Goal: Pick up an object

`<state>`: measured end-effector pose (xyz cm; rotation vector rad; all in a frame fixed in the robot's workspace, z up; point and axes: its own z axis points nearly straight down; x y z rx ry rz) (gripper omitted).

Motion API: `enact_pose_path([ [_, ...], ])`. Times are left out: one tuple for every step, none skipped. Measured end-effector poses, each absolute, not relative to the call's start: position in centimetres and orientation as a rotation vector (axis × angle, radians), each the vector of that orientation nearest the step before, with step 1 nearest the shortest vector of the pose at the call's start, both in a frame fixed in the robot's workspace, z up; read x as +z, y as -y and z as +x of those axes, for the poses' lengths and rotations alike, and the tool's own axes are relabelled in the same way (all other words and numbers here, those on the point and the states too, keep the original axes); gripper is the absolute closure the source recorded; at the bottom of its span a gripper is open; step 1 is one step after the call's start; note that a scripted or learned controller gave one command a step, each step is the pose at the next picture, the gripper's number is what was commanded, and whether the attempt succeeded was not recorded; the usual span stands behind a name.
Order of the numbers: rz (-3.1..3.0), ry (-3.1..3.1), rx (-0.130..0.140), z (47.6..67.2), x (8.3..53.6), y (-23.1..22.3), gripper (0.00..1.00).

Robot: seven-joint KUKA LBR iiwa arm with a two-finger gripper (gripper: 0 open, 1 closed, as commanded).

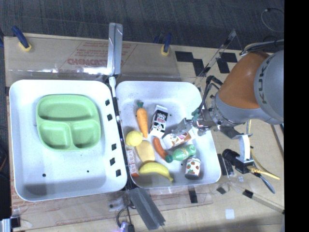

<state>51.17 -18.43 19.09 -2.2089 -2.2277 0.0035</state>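
Tool [185, 126] is hovering over the crowded right white bin [193, 88], above a small carton [176, 139] beside an orange carrot [142, 121]; its opening is blurred beyond telling.

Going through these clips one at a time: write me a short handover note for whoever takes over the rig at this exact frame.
Gripper: low over the right white bin, above the small white carton with red print; whether it is open or shut cannot be told, and nothing is visibly held.
Right bin: orange toy carrot, black-and-white carton, yellow lemon, pale tan block, yellow banana, red chilli, green bottle, small printed can.
Left white bin: green divided plastic tray.
Done: the arm is over the objects.
Left: grasp one and lift it.
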Motion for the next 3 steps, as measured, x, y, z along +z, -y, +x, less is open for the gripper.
enact_pose_path([
  [-2.342, 2.090, 0.004, 54.2, 9.1, 20.9, 0.00],
  [-2.340, 2.092, 0.004, 54.3, 10.2, 20.9, 1.00],
  [-2.191, 2.248, 0.001, 57.4, 22.6, 12.5, 1.00],
])
